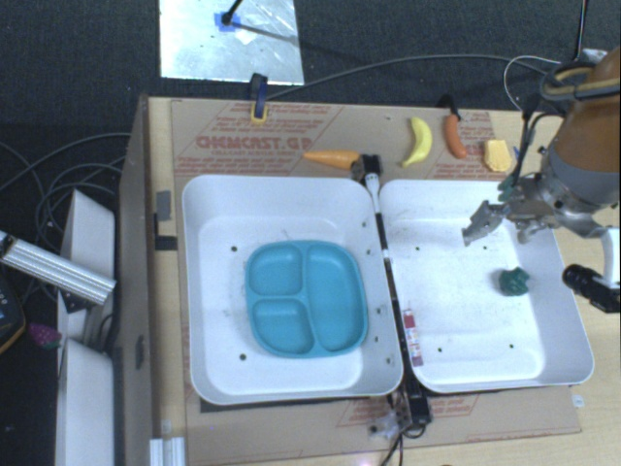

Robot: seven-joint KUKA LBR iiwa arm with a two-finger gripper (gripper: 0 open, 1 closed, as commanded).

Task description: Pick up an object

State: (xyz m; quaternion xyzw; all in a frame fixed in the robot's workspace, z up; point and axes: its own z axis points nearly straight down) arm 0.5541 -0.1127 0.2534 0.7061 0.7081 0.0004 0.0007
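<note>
1. The hand (482, 223) hovers over the right bin (456, 357) at the frame's right, fingers spread, grasping nothing.
2. A small green object (514, 281) lies in that bin, lower right of the hand, apart from it.
3. A blue tray (306, 295) sits in the left bin (218, 260).

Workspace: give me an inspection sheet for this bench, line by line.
Surface: bench bears two white bins side by side, left bin and right bin.
Job's things: green object lies in the right bin, near its right wall.
Clutter: blue divided tray in the left bin; carrot, banana, an orange-red item and a yellow piece on the bench behind the bins.
Grippers: gripper hangs over the right bin, up and left of the green object, holding nothing.
Cables: one crosses behind the bench; more left of it.
Surroundings: dark floor, metal sheet.
</note>
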